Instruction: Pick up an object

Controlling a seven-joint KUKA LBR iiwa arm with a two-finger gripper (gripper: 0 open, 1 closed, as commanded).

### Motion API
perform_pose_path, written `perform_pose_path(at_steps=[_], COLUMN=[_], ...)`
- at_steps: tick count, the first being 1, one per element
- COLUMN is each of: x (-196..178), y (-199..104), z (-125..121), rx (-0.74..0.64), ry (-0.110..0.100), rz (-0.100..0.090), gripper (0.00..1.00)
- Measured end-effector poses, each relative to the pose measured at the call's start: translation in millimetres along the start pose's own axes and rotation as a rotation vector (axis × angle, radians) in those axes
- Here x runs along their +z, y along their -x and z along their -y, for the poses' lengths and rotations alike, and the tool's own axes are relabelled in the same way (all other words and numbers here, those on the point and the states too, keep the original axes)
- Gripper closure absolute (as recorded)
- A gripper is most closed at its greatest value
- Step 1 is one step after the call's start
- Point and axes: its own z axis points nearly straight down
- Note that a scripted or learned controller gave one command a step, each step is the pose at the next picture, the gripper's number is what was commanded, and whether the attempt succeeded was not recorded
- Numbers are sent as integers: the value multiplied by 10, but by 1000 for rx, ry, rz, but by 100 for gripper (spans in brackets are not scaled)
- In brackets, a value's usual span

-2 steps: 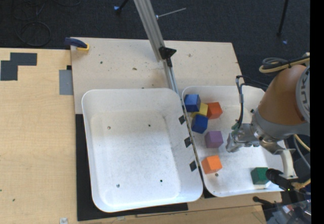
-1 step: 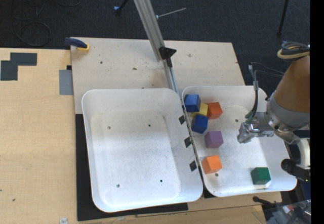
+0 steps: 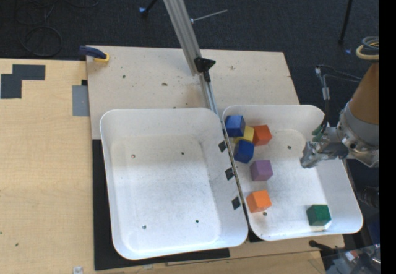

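Observation:
The right bin (image 3: 291, 112) holds several small blocks. Two blue blocks (image 3: 234, 125) (image 3: 244, 151), a yellow one (image 3: 249, 134) and an orange-red one (image 3: 262, 135) cluster near its left wall. A purple block (image 3: 261, 170) and an orange block (image 3: 258, 200) lie further forward. A green block (image 3: 318, 215) sits at the front right corner. My gripper (image 3: 309, 159) hangs over the right side of this bin, apart from every block, with the green block below it in the view and the purple block to its left.
The left bin (image 3: 124, 124) stands beside the right one, with black clips (image 3: 228, 173) along the shared wall. A slanted aluminium bar (image 3: 182, 25) rises behind the bins. A blue-and-yellow clamp (image 3: 94, 54) lies at the board's back left corner.

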Motion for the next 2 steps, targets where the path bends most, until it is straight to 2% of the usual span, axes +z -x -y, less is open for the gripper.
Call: perform_pose_path(at_steps=[1, 2], x=[-179, -27], y=[11, -434], z=[-5, -128], rx=[0, -3], ry=[-2, -7], rz=[-1, -3], gripper=[100, 100])
